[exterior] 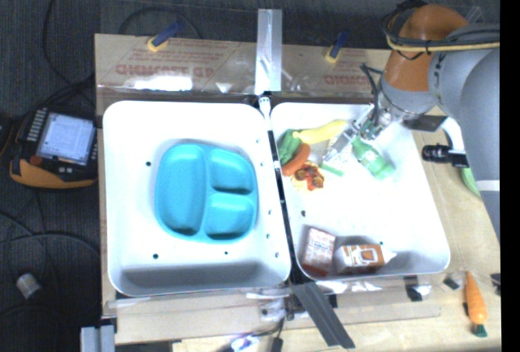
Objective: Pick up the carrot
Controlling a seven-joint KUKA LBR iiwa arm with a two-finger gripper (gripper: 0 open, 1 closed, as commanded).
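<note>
The carrot [296,158], short and orange, lies near the left wall of the right bin [422,212], touching a green vegetable [287,143]. My gripper [340,147] reaches in from the upper right and hangs low over the bin, just right of the carrot and below a yellow banana [322,131]. Nothing shows as held by it. A small red-orange item [309,174] sits right below the carrot.
A green bottle [374,160] lies under the wrist. A brown carton [359,258] and a packet [318,248] rest at the bin's front. The left bin [130,180] holds a blue divided plate [207,190]. Another carrot [475,306] lies on the bench outside, front right.
</note>
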